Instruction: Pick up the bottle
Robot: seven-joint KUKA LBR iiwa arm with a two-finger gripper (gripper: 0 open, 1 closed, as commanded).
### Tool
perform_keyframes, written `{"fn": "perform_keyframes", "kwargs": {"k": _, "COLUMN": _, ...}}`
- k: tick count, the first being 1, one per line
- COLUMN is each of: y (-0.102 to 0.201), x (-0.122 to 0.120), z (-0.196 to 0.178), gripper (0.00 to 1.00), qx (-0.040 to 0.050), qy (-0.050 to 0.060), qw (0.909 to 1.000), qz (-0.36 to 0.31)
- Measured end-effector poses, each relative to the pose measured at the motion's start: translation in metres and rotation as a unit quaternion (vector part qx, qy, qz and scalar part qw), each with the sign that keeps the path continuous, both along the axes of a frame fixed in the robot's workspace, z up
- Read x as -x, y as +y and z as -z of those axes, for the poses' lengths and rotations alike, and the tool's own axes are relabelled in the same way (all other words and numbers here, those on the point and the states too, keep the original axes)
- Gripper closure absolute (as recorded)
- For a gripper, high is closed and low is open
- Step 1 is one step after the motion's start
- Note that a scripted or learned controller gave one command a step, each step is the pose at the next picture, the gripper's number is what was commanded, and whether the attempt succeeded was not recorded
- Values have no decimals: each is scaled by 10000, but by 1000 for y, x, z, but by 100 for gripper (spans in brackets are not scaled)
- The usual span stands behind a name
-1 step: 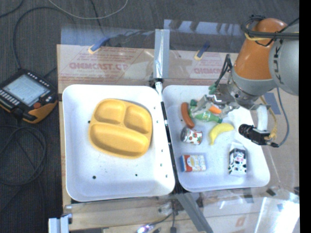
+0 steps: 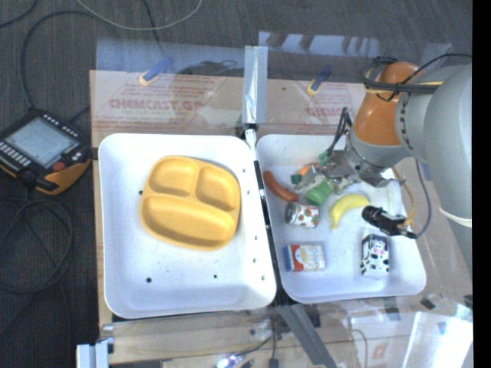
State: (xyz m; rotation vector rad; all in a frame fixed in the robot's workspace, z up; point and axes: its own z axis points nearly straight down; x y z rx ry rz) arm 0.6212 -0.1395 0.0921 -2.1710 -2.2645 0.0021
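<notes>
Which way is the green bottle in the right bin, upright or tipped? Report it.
Tipped. The green bottle lies on its side on the right bin's floor, long axis slanting toward the hot dog, directly below the end effector.

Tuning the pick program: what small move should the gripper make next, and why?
Probably a short descent onto the green bottle: the gripper sits just above its upper end in the right bin, with the banana and can close beside it.
</notes>
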Motion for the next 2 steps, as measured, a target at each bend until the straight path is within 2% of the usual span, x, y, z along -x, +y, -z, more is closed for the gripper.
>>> {"fn": "perform_keyframes", "kwargs": {"k": 1, "y": 1, "x": 1, "z": -5, "gripper": 100, "qx": -19, "qy": 20, "qw": 10000, "qz": 16}}
{"fn": "perform_keyframes", "kwargs": {"k": 2, "y": 56, "x": -13, "z": -87, "gripper": 100, "qx": 7, "qy": 13, "qw": 9995, "qz": 331}}
